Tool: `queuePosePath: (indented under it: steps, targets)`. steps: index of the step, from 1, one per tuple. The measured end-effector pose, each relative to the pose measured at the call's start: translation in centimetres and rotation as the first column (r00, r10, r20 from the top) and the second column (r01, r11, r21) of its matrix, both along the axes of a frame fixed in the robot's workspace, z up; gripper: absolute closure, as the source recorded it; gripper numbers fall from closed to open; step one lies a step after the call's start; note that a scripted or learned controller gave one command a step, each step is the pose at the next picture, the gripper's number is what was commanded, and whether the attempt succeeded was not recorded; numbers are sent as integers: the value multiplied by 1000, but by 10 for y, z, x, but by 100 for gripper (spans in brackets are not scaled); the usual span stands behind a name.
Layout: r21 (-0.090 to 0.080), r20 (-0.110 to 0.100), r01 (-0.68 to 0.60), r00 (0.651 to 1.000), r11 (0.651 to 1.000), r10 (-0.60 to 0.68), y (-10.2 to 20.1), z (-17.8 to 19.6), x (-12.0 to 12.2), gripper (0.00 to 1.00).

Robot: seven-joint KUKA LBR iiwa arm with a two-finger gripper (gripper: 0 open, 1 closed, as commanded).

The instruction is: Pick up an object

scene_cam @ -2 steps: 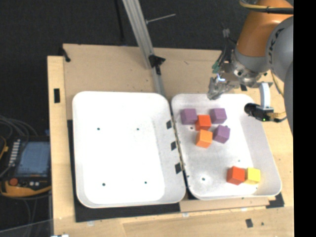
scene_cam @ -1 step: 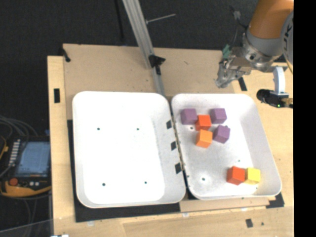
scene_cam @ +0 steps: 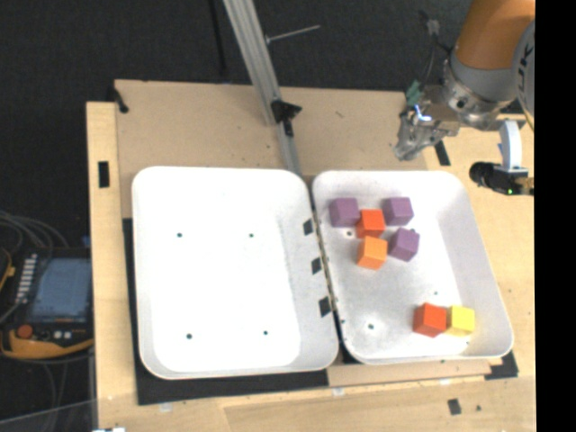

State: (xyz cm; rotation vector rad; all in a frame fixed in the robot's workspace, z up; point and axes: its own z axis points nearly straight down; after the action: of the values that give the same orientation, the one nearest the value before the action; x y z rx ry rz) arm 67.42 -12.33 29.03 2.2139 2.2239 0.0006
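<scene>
The right bin [scene_cam: 481, 268] holds several small blocks. Three purple blocks [scene_cam: 343, 211] [scene_cam: 397, 210] [scene_cam: 404, 243] and two orange blocks [scene_cam: 372, 222] [scene_cam: 372, 252] cluster near its far left part. A red-orange block [scene_cam: 432, 319] and a yellow block [scene_cam: 462, 319] sit side by side near its front right corner. My gripper [scene_cam: 412, 142] hangs above the bench just beyond the right bin's far edge, away from every block, with nothing seen between its fingers.
The left bin [scene_cam: 153, 268] lies beside the right one, with a dark divider strip [scene_cam: 321, 268] between them. A slanted metal pole [scene_cam: 256, 52] rises behind the bins. A screen device [scene_cam: 54, 295] with cables sits off the bench at the left.
</scene>
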Motion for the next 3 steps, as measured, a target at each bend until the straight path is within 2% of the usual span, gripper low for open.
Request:
queuePosePath:
  steps: [2, 3]
  targets:
    - [2, -4, -1, 1000, 1000, 1, 74, -15, -61, 100]
    - [3, -3, -2, 1000, 1000, 2, 123, -25, -73, 100]
